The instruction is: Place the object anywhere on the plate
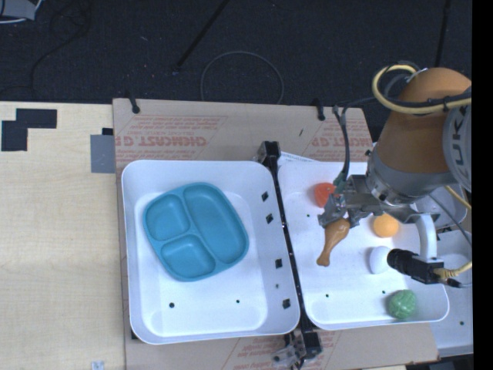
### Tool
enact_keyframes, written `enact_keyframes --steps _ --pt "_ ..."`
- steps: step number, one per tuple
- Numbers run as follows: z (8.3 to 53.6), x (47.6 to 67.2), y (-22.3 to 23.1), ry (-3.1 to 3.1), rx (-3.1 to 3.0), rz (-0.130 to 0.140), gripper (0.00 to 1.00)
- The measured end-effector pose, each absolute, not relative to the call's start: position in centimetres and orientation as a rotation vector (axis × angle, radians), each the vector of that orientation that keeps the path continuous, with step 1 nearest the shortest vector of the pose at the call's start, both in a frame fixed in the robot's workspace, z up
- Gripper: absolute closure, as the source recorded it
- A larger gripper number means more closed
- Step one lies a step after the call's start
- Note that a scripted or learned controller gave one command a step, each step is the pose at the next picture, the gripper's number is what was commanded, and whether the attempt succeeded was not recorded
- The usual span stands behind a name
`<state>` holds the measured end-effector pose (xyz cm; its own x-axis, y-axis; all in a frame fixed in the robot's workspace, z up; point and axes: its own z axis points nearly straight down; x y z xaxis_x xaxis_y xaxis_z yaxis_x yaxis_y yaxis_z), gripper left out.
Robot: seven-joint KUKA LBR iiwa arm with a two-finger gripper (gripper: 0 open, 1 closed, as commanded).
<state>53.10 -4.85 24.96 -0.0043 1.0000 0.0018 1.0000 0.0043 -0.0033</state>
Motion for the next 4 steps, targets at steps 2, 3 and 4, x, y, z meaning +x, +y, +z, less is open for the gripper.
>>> enact_keyframes --steps 2,3,4 --pt "23.9 56.4 4.1 -2.223 -2.216 0.001 1.00" --pt "23.8 58.1 8.2 -2.223 -2.216 0.001 1.00" --pt "22.8 60.2 13.5 -2.224 -2.215 0.002 1.00"
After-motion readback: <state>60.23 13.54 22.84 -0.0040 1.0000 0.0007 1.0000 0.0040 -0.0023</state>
